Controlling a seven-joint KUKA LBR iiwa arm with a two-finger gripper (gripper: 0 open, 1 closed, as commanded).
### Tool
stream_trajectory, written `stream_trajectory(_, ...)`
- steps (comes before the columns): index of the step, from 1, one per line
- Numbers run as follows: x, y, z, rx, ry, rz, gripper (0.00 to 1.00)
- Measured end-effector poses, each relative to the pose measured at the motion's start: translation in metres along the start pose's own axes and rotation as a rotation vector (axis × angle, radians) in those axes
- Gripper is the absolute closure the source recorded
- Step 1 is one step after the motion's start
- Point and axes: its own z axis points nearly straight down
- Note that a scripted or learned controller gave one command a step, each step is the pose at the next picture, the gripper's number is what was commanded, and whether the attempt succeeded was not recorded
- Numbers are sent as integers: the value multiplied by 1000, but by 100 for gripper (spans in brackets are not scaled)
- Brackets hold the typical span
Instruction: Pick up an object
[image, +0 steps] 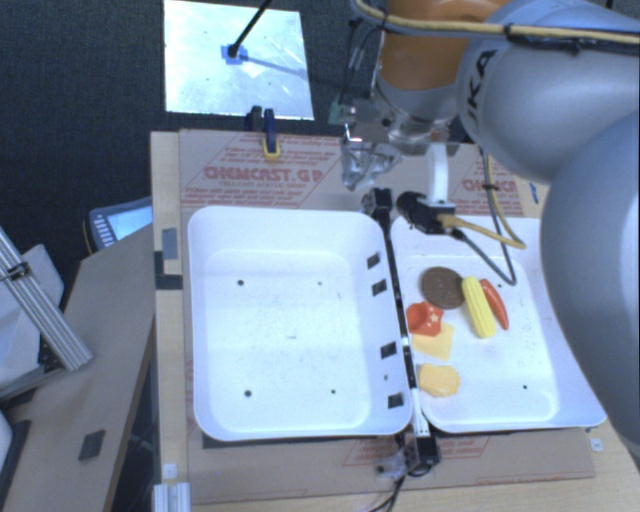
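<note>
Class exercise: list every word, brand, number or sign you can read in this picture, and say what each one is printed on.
"CHEMCAST G P", red print on the brown sheet behind the white bins; last letters uncertain.
Red print on the same sheet at right: too blurred to read.
Dark letters on the grey arm: cut off, not readable.

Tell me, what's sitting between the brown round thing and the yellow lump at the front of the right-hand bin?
In the camera view, between the brown disc and the yellow lump lie a red piece and, just below it, a pale yellow wedge.
</note>
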Motion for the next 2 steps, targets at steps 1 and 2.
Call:
stream_trajectory(1,30,-1,-62,-2,3,-9,100)
stream_trajectory(2,80,-2,-46,5,2,-11,100)
